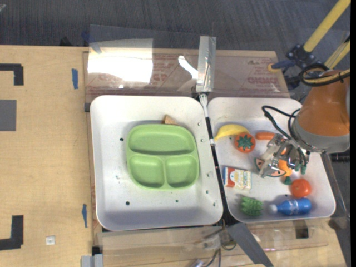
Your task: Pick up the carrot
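KUKA arm (325, 115) reaches in from the right over the right bin (328, 204), gripper (275, 163) low among the toys; whether it's apart or together can't be told at this res, w/ cables and metal parts blurring together.

The carrot (265, 136) appears to be the small orange stick near the bin's upper middle, just right of the banana (232, 130) and just above the orange-and-green round toy (245, 142); it lies apart from the gripper, up and to the left of it. An orange bit (286, 167) sits right at the gripper, too hidden to identify.

Risks from here, as a judgement: several orange things crowd this bin, incl. the orange ball (300, 188) just below-right of the gripper; a close here could catch the wrong item or nothing; the carrot is thin and lies flat, so a descent slightly off-centre may nudge it into the banana or round toy rather than seat it; the snack packet (237, 178), green brush-like toy (251, 206) and blue bottle (293, 207) sit nearer the front, less likely to interfere. Left bin (105, 166) w/ green divided plate (163, 156) is well apart.
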`<state>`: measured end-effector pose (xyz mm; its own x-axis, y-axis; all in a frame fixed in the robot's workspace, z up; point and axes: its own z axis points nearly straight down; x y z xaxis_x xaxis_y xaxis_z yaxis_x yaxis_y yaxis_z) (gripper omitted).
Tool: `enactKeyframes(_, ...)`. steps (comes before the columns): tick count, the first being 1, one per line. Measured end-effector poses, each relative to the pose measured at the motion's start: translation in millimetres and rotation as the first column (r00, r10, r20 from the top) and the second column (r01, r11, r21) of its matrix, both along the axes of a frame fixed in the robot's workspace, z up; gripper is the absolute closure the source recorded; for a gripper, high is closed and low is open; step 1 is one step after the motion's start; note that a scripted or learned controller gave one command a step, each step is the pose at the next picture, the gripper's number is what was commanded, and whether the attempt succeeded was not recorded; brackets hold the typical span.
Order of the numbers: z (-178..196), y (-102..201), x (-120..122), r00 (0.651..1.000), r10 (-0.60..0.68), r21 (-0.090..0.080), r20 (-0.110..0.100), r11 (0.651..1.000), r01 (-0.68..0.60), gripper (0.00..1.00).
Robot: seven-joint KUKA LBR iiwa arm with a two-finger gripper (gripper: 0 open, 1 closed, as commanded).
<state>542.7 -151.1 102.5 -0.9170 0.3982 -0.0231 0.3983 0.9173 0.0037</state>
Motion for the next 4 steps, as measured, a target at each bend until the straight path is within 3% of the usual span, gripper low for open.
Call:
enactKeyframes(1, 157, 43, -36, 1.0, 0.022, 0.004, -0.009, 1.0, -0.022, 1.0)
enactKeyframes(2, 235, -50, -39, 0.992, 0.126, -0.002, -0.012, 0.992, -0.126, 1.0)
enactKeyframes(3, 232, -47, -39, 0.991, 0.132, 0.003, -0.016, 0.991, -0.132, 0.0)
enactKeyframes(4, 40, -72, -65, 0.992, 0.122, 0.01, -0.029, 0.993, -0.121, 0.0)
